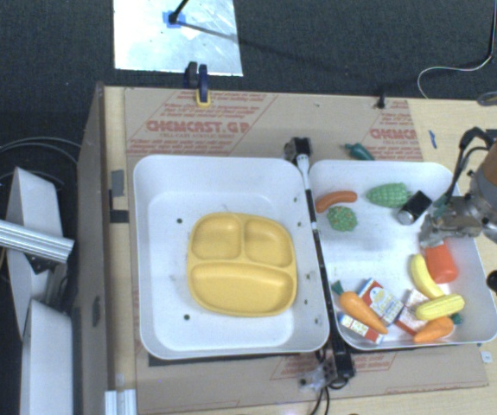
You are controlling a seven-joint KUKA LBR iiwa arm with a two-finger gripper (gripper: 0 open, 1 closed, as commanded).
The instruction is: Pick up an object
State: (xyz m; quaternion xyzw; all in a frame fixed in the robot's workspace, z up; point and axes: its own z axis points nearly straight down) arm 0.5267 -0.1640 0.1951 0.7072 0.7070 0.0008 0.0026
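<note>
Camera view. Gripper (442, 223) low over right bin (373, 249), close to right wall. Opening: cannot tell; nothing seen held. Red-orange block (441, 263) just below gripper in view, banana (421, 275) just beside block. Bare floor mid-bin, left of gripper. Corn (439, 307), carrot (360, 311), cartons (382, 301) crowded along near edge. Sausage (336, 200), leafy green piece (390, 195), green lump (342, 219) toward far side. Yellow divided plate (241, 262) centred in left bin (166, 232).

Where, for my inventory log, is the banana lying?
In the camera view, the banana lies in the right-hand bin, near its right wall, just left of the orange-red block and above the corn cob.
</note>
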